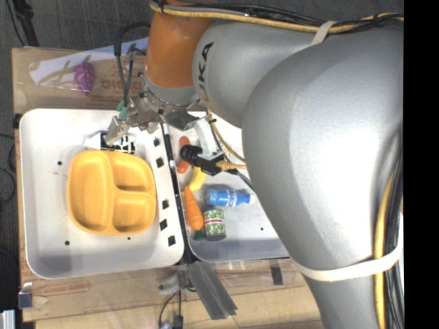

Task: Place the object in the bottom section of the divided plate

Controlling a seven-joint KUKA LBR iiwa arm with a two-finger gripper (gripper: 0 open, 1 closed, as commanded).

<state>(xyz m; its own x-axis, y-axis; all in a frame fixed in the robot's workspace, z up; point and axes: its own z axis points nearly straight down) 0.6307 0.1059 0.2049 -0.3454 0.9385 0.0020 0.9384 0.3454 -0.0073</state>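
A large grey robot arm (322,149) fills the right and top of the view, with an orange band (175,46) above its wrist. Dark lettering runs along the arm beside the band; only "KA" can be read, the rest hidden by the curve of the casing.

Two shallow white bins sit side by side. The left bin (41,245) holds a yellow divided plate (111,192), with one long section along its left side and two smaller sections on its right, all bare. The gripper (122,130) hangs over the upper edge of the left bin, just above the plate's top rim. A black-and-white patterned patch shows beneath it. Whether its fingers are apart or closed cannot be told from this angle, and nothing can be seen between them.

The right bin (236,252) is partly covered by the arm. Along its left wall lies an orange carrot (193,210), its long axis running roughly up and down the view, green end (small, dark) toward the bottom. Just right of it lies a blue plastic bottle (227,197) on its side, long axis left to right, white cap pointing right; its label cannot be read. Below the bottle sits a green patterned can (214,223). A yellow object (197,179) peeks out above the carrot.

A purple item (84,75) lies on the bench beyond the bins.
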